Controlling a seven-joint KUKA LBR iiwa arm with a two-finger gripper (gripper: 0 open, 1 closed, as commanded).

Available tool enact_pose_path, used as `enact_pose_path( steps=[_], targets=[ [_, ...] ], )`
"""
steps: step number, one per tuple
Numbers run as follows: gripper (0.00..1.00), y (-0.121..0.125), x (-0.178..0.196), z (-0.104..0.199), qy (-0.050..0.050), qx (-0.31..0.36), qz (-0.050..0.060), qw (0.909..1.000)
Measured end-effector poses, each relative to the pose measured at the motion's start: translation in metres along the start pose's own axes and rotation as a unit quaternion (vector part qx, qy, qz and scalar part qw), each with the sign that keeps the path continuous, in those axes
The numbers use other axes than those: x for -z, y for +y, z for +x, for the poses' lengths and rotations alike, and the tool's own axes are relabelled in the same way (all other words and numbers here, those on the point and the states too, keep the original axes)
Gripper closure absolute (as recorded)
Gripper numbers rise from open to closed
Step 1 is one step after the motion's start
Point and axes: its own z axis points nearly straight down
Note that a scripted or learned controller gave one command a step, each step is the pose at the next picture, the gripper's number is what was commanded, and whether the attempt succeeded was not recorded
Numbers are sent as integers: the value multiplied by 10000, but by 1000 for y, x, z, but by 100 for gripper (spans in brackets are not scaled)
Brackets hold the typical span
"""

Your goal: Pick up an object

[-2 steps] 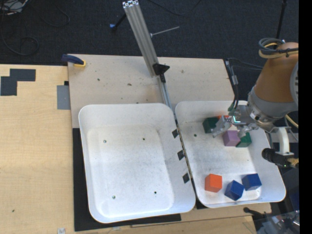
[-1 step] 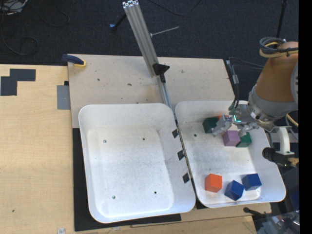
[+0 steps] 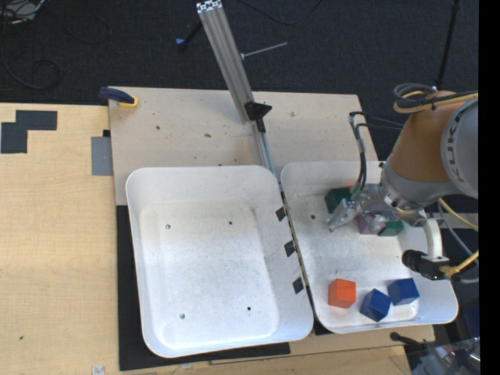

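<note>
Tool [image 3: 344, 216] low in right bin [image 3: 312, 180] beside green object [image 3: 337, 198] (grip state impossible to tell).

A robotics lab: plywood bench [image 3: 55, 233], two white bins [image 3: 156, 201], aluminium strut [image 3: 228, 57], cables on dark carpet [image 3: 328, 22].

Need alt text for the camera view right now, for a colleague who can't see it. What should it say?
The gripper of the grey and orange arm is low in the right bin, beside a green object and a purple object. An orange cube and two blue cubes lie near that bin's front edge, with the left bin alongside.
</note>
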Motion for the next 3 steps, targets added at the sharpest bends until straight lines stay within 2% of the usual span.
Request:
enact_pose_path(
  steps=[1, 2, 3],
  targets=[
    [0, 0, -52, 1, -5, -5, -32, 10000],
    [100, -1, -41, -1, -3, -39, -24, 10000],
    [100, 5, 12, 7, -9, 15, -59, 10000]
  ],
)
